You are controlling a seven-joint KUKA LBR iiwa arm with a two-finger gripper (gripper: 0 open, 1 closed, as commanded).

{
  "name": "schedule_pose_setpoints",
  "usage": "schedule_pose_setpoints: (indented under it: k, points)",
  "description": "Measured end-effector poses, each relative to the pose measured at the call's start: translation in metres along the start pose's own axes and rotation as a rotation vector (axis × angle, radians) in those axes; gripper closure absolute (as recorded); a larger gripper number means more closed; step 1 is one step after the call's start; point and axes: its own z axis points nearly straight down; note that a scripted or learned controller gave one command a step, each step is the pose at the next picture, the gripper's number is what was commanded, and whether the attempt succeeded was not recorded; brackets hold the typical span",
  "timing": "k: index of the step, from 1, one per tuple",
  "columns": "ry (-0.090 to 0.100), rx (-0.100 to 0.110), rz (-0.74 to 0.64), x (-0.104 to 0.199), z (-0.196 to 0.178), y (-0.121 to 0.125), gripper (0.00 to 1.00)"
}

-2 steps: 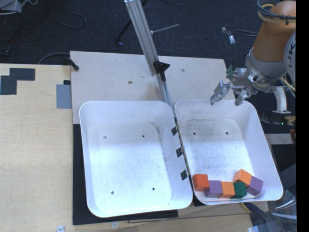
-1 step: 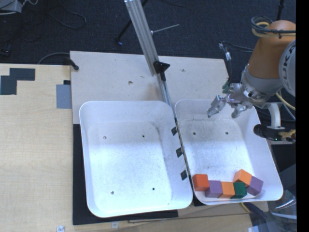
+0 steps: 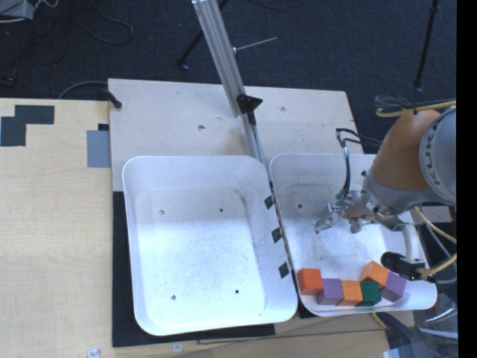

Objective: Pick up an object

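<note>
Tool over right bin, grip unclear, coloured blocks along near wall, no legible writing.

Both bins plain white with dark specks. Blocks at 5 o'clock: orange, purple, orange, green, orange, purple.

Small blocks clustered along right bin's near edge: orange cube leftmost, then purple, orange, green, purple, with a tilted orange one behind. All lie touching or nearly so.
</note>
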Motion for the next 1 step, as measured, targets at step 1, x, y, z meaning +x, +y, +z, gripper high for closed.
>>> schedule_pose_setpoints:
  k: [1]
  points:
    - [-0.002,-0.01,0.006,-0.0016,-0.0149,0.0031,1.0]
